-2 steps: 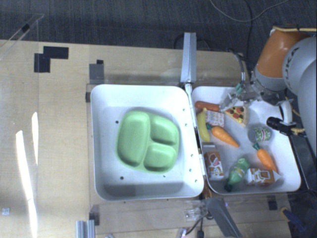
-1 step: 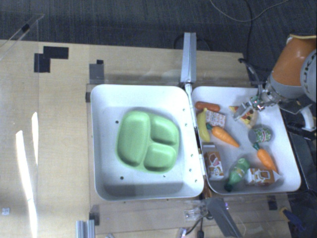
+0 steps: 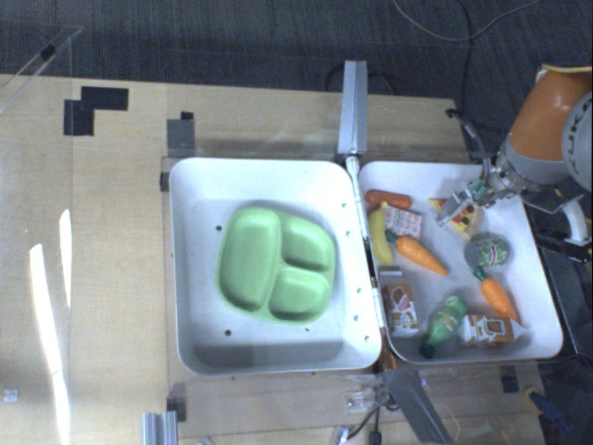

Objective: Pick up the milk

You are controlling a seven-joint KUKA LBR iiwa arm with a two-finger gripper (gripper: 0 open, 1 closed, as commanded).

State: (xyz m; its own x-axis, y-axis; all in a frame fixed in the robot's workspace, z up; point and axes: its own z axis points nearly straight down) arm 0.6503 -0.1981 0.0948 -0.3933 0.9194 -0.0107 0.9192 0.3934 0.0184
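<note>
The left bin (image 3: 185,276) holds a green divided plate (image 3: 276,264) near its middle, with bare white floor all round it; the right bin (image 3: 547,313) is crowded: a sausage (image 3: 387,198), a banana (image 3: 378,236), two carrots (image 3: 421,255) (image 3: 498,297), a green bottle (image 3: 442,324); the milk (image 3: 486,331), a small carton, lies on its side near the front wall, touching the bottle; the gripper (image 3: 474,196) hangs over the far right corner, its grip state hidden from view, well apart from the milk.
</note>
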